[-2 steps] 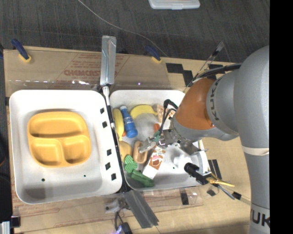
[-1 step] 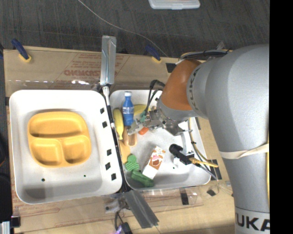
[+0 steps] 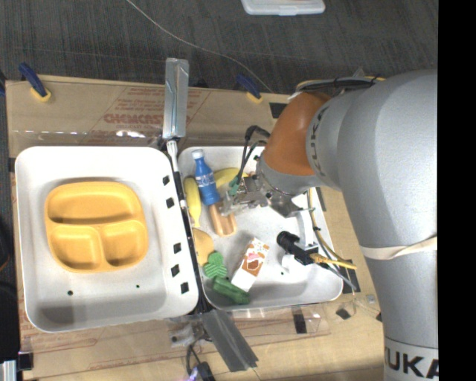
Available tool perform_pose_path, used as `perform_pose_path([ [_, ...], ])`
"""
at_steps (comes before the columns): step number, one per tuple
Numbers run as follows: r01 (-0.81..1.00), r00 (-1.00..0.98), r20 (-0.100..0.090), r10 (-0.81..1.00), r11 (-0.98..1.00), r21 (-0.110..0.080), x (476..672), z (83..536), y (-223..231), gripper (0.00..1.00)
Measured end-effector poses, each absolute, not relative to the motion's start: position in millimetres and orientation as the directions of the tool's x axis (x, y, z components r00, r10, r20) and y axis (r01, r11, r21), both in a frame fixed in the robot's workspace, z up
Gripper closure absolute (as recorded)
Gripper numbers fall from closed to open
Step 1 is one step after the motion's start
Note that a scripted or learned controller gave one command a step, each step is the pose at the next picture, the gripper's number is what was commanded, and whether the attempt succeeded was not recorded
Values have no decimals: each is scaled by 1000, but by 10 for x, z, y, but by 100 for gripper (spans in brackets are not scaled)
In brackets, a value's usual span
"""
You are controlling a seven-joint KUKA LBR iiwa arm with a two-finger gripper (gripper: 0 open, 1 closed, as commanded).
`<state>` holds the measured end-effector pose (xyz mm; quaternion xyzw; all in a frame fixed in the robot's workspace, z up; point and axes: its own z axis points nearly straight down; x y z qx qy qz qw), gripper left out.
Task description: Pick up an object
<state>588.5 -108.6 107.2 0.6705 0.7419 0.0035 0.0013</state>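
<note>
Tool point(image 3: 236, 195) just beside (touching?) blue bottle point(image 3: 205, 178)

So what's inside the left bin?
The left bin holds one yellow divided tray, lying flat with three compartments. Whatever lies beneath the tray is covered.

We see two white bins side by side: left bin point(image 3: 30, 298) at center left, right bin point(image 3: 327, 286) at center. A metal bar point(image 3: 175, 97) rises from between them toward the top. Brown cardboard point(image 3: 89, 104) lies under both. We mark blue clamps at its upper left point(image 3: 33, 80) and upper middle point(image 3: 248, 85). Dark carpet point(image 3: 74, 30) runs along the top, with a thin cable point(image 3: 160, 30) across it and a white flat container point(image 3: 282, 6) at the top edge.
</note>
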Motion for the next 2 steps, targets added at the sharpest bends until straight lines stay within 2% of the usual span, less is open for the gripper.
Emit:
perform_pose_path([
  [1, 995, -101, 3, 995, 101, 6, 5882, 1068, -1087, 0],
  [2, 994, -106, 2, 994, 106, -11, 6501, 887, -1027, 0],
])
